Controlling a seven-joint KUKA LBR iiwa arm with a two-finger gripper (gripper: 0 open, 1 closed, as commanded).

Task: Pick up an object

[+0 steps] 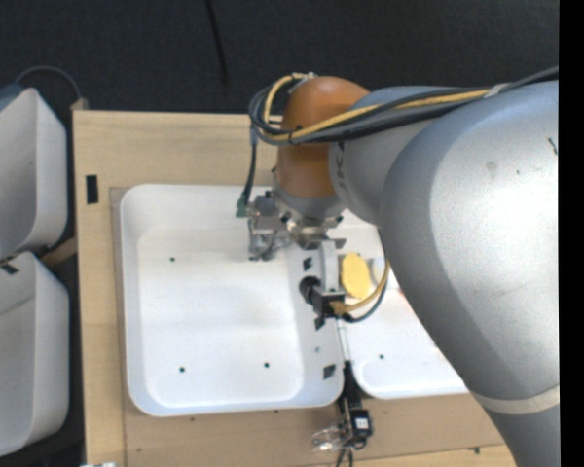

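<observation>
Grey arm (pixel 467 222) enters from the right and fills most of the right half of the frame; its lower and right portions are cut off by the frame edge. Orange band (pixel 311 139) sits above the wrist at upper centre, wrapped by black and yellow cables (pixel 273 105).

Gripper (pixel 263 236) hangs over the upper right part of the left bin (pixel 175 358), near that bin's back wall. It shows as a cluster of grey metal parts, seen from above at a slant; cannot tell how far the claw is spread, or whether anything sits in it.

Yellow object (pixel 355 275) lies in the right bin (pixel 409 382), close to the divide between the two bins, centre of frame. A cable loop and a black fitting (pixel 313 295) cross its lower left, so its full outline is hidden. Its kind is hard to make out.

Right bin is mostly covered by the arm; a lower strip of it is visible. Wooden bench (pixel 97 280) frames the bins. A small clear-and-black item (pixel 343 434) rests on the bench at lower centre, too small to identify. White housings (pixel 15 173) at the left edge are cut off.
</observation>
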